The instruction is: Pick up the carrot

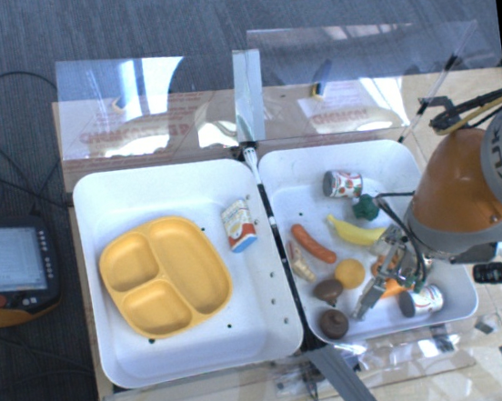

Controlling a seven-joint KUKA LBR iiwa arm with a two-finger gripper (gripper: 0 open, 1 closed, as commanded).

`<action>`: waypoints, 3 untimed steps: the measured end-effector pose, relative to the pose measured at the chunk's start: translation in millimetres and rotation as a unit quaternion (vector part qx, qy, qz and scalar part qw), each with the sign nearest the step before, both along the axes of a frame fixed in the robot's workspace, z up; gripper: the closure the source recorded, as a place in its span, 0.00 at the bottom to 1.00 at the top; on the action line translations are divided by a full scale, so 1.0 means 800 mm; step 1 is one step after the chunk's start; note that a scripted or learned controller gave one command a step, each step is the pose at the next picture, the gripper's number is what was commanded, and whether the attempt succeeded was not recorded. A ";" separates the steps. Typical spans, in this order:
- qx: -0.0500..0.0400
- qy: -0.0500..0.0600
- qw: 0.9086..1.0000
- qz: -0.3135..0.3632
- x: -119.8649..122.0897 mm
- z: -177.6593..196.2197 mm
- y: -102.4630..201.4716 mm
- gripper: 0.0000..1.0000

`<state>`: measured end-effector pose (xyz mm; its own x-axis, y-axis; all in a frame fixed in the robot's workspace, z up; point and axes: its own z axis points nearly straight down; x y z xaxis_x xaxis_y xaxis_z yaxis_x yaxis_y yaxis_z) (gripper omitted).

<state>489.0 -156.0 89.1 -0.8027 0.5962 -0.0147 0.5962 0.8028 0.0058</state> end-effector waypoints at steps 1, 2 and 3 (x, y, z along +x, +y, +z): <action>-0.001 -0.004 1.000 0.001 0.004 0.016 0.001 1.00; 0.003 0.006 0.988 -0.152 -0.005 0.119 0.106 1.00; 0.004 0.006 0.960 -0.280 -0.006 0.177 0.206 1.00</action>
<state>484.4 8.7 230.7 -0.3563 0.9344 -0.0010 0.9344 0.3563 0.0002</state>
